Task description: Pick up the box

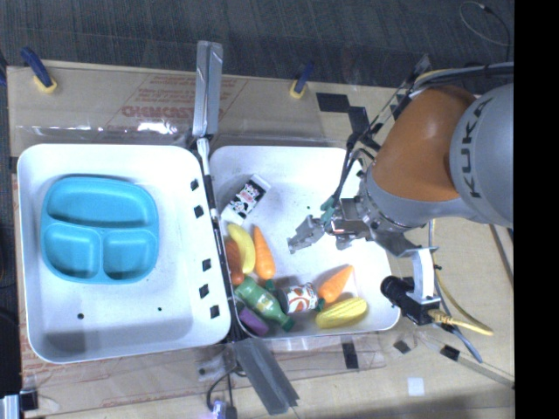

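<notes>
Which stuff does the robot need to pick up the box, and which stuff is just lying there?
For the job:
box, near the back left of the right bin
gripper, over that bin

Just lying about:
banana
carrot
green bottle
can
blue tray in the left bin

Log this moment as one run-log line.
task: pick up box | gripper: over right bin, nothing between fingers | box: lying in right bin, apart from gripper | status: not yet picked

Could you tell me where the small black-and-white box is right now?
The small black-and-white box lies in the right white bin, near its upper-left corner, just above the yellow banana.
</notes>
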`<state>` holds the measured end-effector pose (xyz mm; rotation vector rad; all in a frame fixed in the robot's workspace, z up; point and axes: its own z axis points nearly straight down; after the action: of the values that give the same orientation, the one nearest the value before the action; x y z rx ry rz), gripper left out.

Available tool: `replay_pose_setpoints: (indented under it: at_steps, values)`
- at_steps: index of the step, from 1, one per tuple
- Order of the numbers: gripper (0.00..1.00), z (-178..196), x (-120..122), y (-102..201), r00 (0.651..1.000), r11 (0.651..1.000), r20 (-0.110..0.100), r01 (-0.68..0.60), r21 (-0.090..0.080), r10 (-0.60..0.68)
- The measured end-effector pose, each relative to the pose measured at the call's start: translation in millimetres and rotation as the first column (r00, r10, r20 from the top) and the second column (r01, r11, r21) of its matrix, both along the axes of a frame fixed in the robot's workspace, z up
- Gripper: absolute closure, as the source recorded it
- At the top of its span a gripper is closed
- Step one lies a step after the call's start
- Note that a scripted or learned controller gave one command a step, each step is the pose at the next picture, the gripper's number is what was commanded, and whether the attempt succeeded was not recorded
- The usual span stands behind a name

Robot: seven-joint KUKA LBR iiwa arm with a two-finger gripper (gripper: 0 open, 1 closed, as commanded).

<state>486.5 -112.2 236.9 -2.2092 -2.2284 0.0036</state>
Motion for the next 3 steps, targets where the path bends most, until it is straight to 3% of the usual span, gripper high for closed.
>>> replay_pose_setpoints:
  at_steps: [1, 2, 3]
  values:
    - [0.0, -46.7, 4.6, 69.3, 1.0, 1.0, -0.001, -0.024, -0.001, 0.024]
    - [0.0, -46.2, -10.3, 149.4, 0.956, 0.956, -0.001, -0.295, 0.001, 0.295]
    - [0.0, -61.8, -11.4, 219.3, 0.935, 0.935, -0.002, -0.354, 0.0, 0.354]
